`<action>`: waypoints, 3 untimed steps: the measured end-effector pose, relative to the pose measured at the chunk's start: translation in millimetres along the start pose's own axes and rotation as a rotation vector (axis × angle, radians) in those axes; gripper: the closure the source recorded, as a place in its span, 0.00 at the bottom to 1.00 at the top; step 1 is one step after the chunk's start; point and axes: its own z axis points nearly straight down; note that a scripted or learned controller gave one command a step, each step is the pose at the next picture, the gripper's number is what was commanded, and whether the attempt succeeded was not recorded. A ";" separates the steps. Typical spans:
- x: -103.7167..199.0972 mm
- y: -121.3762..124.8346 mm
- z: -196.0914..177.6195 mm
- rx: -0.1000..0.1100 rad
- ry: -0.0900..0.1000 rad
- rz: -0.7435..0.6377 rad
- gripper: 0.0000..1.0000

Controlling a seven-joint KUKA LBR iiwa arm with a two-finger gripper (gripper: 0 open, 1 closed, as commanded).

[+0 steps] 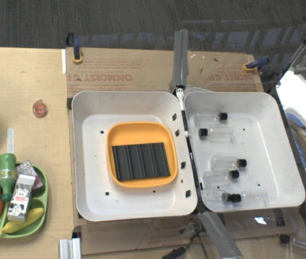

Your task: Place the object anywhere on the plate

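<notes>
We judge the pick not yet begun and cannot tell the claw's state; next calls for seizing a capped vial point(231, 174) and carrying it to the plate point(142, 131).

A round green plastic tray point(34, 220) of toy food sat at the wooden worktop's point(23, 80) left edge, near a small pink disc point(40, 108) and blue clamps point(74, 47).

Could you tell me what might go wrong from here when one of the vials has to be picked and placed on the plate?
1. The clear vials are see-through against the white right bin, so a grasp may miss.
2. They look round and may roll on the dark ribbed insert of the orange plate.
</notes>
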 end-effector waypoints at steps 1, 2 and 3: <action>-33.7 -5.2 -33.4 0.000 -0.003 -0.423 0.00; -16.2 -2.2 -43.9 -0.002 -0.001 -0.860 0.00; 7.9 2.2 -1.4 -0.005 -0.001 -1.253 0.00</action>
